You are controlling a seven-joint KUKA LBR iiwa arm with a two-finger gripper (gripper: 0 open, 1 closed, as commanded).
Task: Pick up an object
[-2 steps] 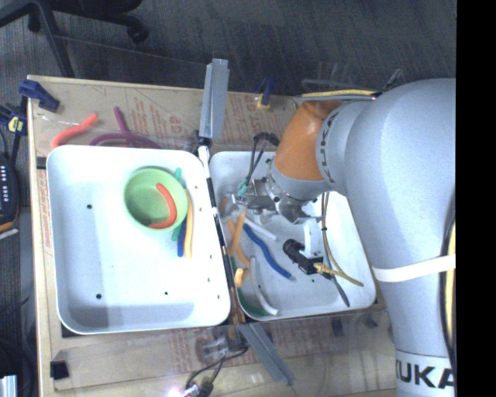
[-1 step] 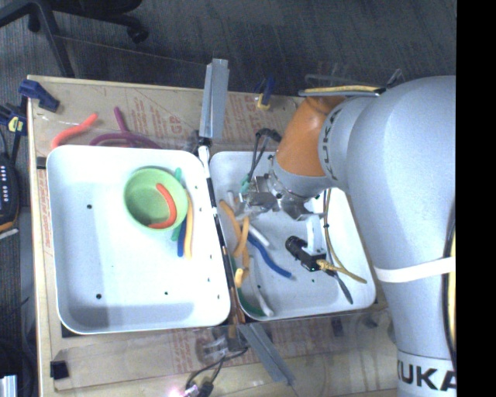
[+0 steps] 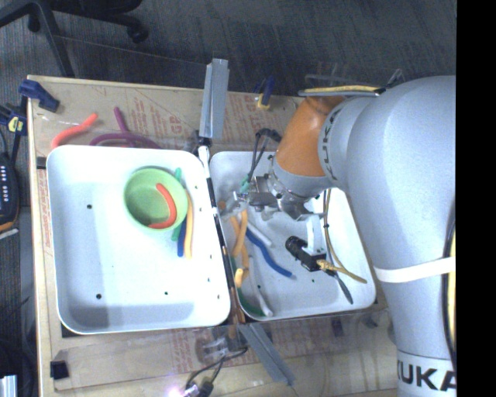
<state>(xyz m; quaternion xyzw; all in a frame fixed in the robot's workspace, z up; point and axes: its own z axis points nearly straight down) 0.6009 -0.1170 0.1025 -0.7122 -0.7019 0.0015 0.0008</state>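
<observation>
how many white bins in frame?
2. The left bin holds a green bowl. The right bin sits against it, under the arm, with the gripper low over its clutter. None looks hidden.

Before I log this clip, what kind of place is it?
Most likely a robotics lab grasping station: a KUKA arm reaching over two white bins of small objects on a plywood bench, with an office chair base on carpet.

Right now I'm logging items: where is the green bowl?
The green bowl sits in the left bin, upper middle, an orange strip curled inside it.
</observation>
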